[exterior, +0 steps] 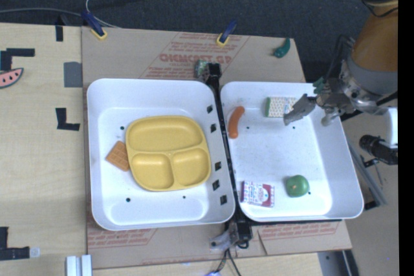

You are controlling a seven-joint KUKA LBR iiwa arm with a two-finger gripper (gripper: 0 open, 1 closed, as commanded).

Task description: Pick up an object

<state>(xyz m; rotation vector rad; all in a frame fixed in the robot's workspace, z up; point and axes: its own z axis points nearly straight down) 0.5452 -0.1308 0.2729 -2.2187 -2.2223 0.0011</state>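
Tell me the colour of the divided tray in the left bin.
Yellow: the divided tray, seen in the camera view.

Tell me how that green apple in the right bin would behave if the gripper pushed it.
The green apple looks round, so it would probably roll rather than slide. It sits close to the bin's near wall, which might stop it. Its smooth skin may slip from a pinch.

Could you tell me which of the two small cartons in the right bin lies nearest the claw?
The green and white carton at the bin's far side, just left of the claw. The pink and white carton lies at the near edge, beside the green apple.
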